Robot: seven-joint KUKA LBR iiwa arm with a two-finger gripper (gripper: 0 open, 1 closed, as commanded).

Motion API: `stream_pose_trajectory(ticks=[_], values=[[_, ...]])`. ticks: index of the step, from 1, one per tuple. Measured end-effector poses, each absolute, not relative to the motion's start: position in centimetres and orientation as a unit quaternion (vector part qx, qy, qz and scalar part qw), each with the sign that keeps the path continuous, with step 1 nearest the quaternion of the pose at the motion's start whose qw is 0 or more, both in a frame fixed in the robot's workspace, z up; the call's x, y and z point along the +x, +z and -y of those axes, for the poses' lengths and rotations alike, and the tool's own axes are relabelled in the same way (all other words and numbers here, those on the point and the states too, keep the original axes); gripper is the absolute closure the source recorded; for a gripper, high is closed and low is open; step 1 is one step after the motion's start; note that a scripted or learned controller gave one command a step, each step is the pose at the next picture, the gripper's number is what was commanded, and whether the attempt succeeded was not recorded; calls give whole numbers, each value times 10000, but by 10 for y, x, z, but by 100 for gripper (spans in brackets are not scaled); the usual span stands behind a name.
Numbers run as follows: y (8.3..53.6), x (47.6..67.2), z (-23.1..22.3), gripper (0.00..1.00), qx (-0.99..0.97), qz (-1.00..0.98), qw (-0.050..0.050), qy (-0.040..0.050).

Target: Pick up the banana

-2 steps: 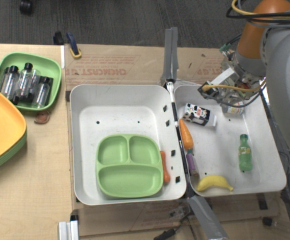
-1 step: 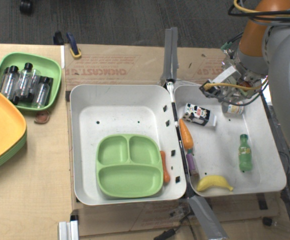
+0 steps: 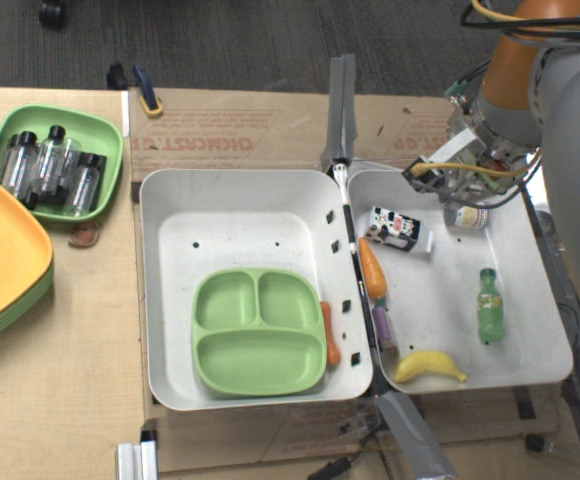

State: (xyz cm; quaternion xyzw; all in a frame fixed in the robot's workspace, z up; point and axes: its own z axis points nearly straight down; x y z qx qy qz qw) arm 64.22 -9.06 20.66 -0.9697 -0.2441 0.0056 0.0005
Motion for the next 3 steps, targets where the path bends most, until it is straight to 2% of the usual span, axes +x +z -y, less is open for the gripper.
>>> stream_pose_trajectory(ticks=[1, 2, 3], values=[[214, 642, 92, 100, -9695, 2449, 5, 73], [163, 621, 187, 100, -9573, 2891, 9, 25], [175, 630, 174, 100, -9806, 1960, 4, 20]])
